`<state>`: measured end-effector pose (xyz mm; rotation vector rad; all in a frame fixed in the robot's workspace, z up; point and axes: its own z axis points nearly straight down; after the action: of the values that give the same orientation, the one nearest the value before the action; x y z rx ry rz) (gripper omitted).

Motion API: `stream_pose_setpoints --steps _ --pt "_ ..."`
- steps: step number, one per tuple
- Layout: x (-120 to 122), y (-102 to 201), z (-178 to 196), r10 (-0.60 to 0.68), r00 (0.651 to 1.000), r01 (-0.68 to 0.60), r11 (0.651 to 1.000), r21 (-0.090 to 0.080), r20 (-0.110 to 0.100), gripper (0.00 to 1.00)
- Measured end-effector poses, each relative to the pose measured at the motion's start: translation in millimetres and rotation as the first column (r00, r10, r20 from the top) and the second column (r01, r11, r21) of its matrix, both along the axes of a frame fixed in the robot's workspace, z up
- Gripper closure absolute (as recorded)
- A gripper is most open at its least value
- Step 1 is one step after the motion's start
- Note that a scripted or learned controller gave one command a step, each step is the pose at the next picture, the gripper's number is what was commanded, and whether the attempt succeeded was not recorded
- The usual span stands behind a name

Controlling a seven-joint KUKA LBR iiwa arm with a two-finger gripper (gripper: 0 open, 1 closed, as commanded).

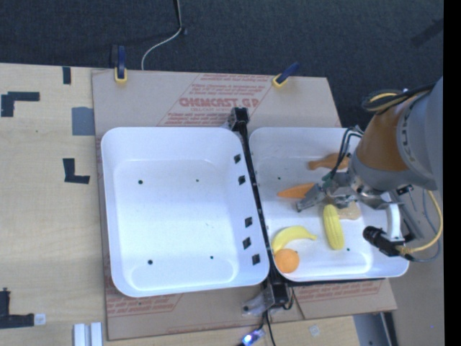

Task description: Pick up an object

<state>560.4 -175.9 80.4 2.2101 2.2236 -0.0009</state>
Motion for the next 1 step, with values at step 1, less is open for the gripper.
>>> stream_pose_setpoints --steps 1 --pt "13.5 73.2 20.6 0.002 1.0 -0.002 1.0 0.008 -0.003 0.0"
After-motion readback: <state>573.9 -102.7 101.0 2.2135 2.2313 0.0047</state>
